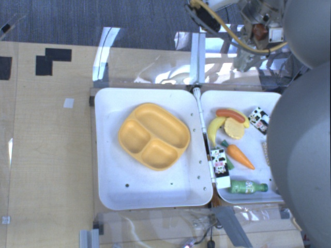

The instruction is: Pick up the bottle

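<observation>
Green bottle (pixel 249 187) lying flat in the right bin (pixel 243 197).
Smooth plastic cylinder, well below the gripper (pixel 247 60); its grip state I cannot tell.

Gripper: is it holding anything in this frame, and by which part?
Cannot be told. The bottle lies on its side in the right bin, nothing gripping it.

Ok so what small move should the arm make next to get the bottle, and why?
Probably swing down toward the near edge of the right bin: the green bottle lies on its side there, just below the carrot, while the gripper sits high beyond the bins.
</observation>
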Robot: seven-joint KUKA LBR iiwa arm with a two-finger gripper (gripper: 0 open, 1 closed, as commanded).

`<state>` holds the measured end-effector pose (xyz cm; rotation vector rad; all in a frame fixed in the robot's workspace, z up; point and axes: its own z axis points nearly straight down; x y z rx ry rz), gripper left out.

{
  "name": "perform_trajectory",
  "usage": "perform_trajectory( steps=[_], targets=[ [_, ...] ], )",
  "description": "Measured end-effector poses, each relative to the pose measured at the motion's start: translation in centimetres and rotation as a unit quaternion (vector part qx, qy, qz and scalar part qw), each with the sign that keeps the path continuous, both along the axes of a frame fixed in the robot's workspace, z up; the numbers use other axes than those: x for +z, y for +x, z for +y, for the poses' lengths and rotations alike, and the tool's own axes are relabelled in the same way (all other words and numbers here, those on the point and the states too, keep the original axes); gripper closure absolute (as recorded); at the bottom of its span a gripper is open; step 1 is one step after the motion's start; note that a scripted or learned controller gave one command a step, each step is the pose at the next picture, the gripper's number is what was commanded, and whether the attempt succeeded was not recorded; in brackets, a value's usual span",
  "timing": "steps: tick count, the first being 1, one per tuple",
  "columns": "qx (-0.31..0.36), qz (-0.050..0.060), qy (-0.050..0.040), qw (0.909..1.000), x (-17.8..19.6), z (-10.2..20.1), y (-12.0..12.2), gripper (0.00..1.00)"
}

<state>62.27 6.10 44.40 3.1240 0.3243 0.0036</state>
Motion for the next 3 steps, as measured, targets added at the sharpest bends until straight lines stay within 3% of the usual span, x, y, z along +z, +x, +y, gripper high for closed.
perform_trajectory(
  steps=[1, 2, 3],
  targets=[
    [0.041, 0.002, 0.0001, 0.9992, -1.0, 0.1, -0.3, 1.00],
    [-0.001, 0.001, 0.0000, 1.0000, -1.0, 8.1, 0.2, 1.00],
    [-0.001, 0.000, -0.0010, 1.0000, 0.0, 8.0, 0.3, 1.00]
  ],
)
